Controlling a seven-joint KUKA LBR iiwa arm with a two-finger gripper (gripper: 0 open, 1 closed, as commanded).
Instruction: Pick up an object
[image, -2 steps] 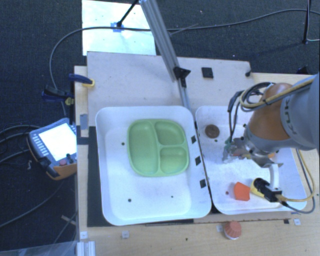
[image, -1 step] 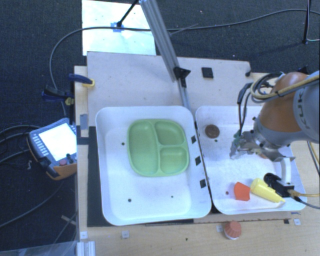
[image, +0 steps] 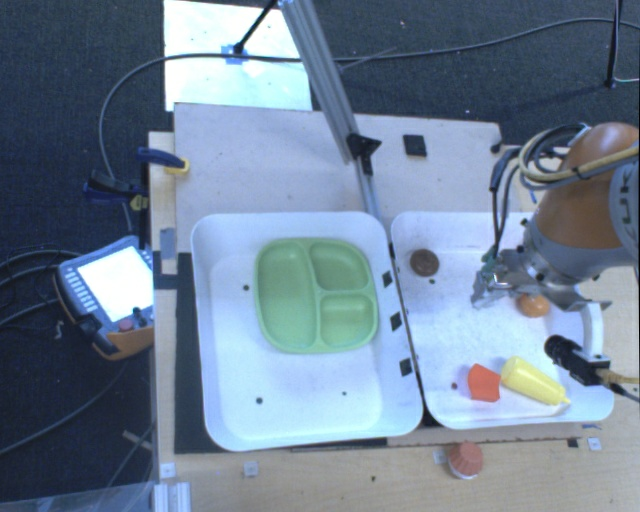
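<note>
Camera view: the gripper (image: 487, 290) hangs over the right bin (image: 447, 395); how far it is open cannot be told. An orange ball (image: 533, 305) lies just beside it, apart from the fingertips.

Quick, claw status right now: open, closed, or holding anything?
Claw: cannot be told from this view. It sits low in the right bin, next to an orange object; nothing is seen held in it.
</note>
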